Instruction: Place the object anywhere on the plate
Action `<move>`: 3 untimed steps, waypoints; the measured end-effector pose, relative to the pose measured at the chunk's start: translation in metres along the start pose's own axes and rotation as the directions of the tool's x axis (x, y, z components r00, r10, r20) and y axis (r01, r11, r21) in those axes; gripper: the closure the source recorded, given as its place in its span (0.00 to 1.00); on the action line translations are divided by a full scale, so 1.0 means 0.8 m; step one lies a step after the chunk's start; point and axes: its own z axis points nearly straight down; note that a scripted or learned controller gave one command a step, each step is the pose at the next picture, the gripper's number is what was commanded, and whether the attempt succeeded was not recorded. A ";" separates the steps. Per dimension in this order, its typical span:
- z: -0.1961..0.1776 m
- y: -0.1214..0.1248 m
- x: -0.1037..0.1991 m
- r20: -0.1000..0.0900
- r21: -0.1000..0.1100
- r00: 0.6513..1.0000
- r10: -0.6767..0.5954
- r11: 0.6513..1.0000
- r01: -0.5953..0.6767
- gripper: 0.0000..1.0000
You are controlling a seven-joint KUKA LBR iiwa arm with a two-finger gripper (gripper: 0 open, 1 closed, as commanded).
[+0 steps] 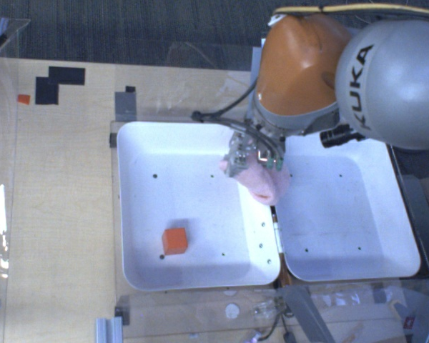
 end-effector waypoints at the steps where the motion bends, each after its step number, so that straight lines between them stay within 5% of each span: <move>1: 0.016 0.051 0.039 -0.002 0.000 0.992 -0.127 0.992 0.127 1.00; 2: 0.013 0.094 0.086 -0.003 -0.001 0.991 -0.130 0.991 0.130 1.00; 3: 0.012 0.093 0.086 -0.003 -0.001 0.992 -0.129 0.992 0.129 0.00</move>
